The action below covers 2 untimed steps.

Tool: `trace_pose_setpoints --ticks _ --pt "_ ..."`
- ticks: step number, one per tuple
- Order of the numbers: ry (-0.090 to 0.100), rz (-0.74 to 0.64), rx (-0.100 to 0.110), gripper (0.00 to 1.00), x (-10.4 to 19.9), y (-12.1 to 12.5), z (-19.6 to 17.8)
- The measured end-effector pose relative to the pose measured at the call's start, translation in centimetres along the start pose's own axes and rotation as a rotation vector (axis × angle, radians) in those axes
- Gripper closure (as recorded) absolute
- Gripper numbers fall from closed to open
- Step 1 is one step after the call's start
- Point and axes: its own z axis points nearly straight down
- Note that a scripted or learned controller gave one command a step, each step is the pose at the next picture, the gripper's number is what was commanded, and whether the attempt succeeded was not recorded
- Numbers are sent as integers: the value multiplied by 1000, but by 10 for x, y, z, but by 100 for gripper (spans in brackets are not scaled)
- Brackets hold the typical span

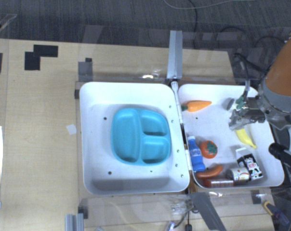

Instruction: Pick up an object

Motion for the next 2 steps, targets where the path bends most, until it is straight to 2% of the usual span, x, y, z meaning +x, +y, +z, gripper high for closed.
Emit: trace_pose_setpoints --ticks 1,2 --pt "0 206 5 100 39 0 70" --pt "-1 164 1 100 9 31 -59"
